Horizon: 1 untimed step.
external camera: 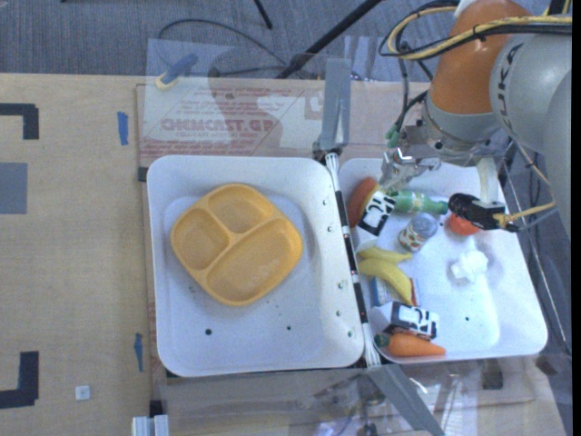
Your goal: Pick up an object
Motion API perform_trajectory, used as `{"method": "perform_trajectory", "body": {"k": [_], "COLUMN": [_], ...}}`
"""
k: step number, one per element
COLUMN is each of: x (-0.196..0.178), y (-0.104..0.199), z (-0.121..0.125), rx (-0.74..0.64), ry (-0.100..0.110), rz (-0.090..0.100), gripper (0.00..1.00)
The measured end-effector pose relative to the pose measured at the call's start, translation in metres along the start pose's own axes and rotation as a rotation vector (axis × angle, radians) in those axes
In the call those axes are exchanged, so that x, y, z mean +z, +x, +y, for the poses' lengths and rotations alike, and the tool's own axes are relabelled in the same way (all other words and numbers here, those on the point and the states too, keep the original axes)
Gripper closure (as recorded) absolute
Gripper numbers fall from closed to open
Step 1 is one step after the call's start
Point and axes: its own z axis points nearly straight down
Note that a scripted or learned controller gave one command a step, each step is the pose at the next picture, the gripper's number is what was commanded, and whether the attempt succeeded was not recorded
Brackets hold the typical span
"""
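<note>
My gripper hangs over the far left part of the right bin, just above a green bottle that lies on its side. Next to the bottle sit a black-and-white tagged box and a red-orange piece against the bin's left wall. Below them are a small jar and a yellow banana. Nothing shows between the gripper and these things.
The right bin also holds a white crumpled piece, a red piece, a black-and-white toy car and a carrot. A yellow divided plate lies in the left bin.
</note>
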Motion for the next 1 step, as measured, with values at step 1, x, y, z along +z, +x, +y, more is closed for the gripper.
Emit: {"method": "perform_trajectory", "body": {"k": [1], "x": [0.0005], "y": [-0.0002], "z": [-0.0003], "rx": [0.000], "ry": [0.001], "rz": [0.000], "gripper": [0.00]}}
